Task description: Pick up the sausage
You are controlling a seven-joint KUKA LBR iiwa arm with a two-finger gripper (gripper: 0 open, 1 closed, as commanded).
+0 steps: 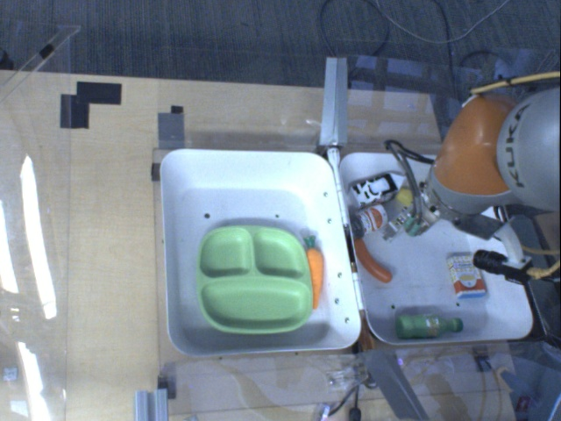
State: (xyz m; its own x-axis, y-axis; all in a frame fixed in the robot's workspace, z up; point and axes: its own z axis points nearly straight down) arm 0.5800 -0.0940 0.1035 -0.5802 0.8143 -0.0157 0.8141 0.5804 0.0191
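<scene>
The sausage (372,262) is a reddish-orange link lying at a slant near the left wall of the right bin (508,323). My gripper (408,220) hangs over the upper middle of that bin, up and to the right of the sausage and apart from it. Nothing of the sausage is lifted; it rests on the bin floor. The arm's orange band (472,158) and grey wrist cover the bin's upper right part.
In the right bin lie a green bottle (428,325) at the front, a small carton (466,276) at the right, and a small can (372,218) and a black-and-white item (376,185) by the gripper. The left bin (184,182) holds a green divided plate (254,279) and a carrot (315,268).
</scene>
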